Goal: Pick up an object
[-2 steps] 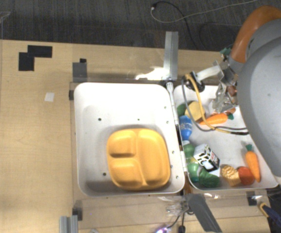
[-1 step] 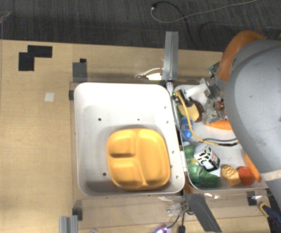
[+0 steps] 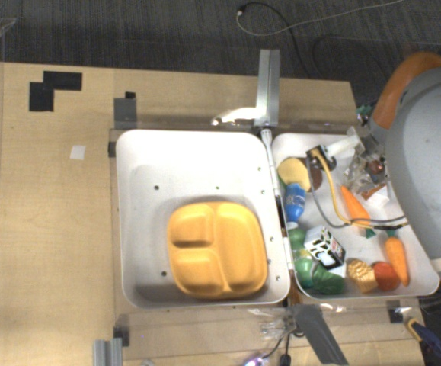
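1. Two shallow white bins sit side by side on the wooden bench: the left bin point(image 3: 140, 204) and the right bin point(image 3: 422, 277), their inner walls touching along a metal divider post point(image 3: 269, 82).
2. One yellow sectioned tray point(image 3: 216, 248) lies in the left bin, toward its near right corner, with its compartments facing up.
3. Many small objects crowd the right bin: a yellow lemon-shaped toy point(image 3: 294, 171) near the far left corner, a blue bottle point(image 3: 293, 203) just in front of it, and a black-and-white patterned cube point(image 3: 325, 248) closer to the near wall.
4. A green item point(image 3: 319, 279) lies under and beside the cube; a golden-brown lump point(image 3: 361, 274) and a red piece point(image 3: 385, 277) lie just to its right.
5. Two orange carrots lie in that bin: one slanted carrot point(image 3: 354, 203) mid-bin and an upright carrot point(image 3: 397, 258) near the right wall.
6. The grey arm point(image 3: 429, 174) covers the bin's right side, its orange band point(image 3: 395, 82) at the top.
7. The gripper point(image 3: 369, 162) hangs over the bin's far part, just above the slanted carrot; its state cannot be told, and nothing shows between its parts.
8. A thin cable point(image 3: 357, 221) loops from the wrist across the bin.
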`<state>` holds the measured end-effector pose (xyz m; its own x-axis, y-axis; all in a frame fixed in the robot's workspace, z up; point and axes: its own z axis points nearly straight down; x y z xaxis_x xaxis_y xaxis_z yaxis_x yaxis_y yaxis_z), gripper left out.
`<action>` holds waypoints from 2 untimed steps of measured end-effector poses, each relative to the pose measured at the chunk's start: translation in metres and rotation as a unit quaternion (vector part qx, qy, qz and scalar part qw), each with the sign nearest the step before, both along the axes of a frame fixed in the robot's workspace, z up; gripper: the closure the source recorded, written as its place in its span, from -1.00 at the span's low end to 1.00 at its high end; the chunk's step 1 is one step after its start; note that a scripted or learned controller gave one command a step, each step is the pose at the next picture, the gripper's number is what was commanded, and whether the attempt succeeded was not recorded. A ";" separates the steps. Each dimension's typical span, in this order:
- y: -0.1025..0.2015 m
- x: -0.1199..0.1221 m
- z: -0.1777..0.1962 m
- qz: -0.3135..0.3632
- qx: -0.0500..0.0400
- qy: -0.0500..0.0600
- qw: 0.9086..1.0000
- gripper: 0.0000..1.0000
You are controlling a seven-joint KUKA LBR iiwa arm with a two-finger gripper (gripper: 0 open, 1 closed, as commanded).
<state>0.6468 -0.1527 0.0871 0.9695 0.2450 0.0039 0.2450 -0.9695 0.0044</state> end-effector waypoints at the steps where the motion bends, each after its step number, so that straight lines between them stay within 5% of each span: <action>1: 0.014 -0.005 0.017 0.050 0.002 0.004 0.999 1.00; 2: -0.008 -0.058 0.002 -0.014 0.002 -0.002 1.000 1.00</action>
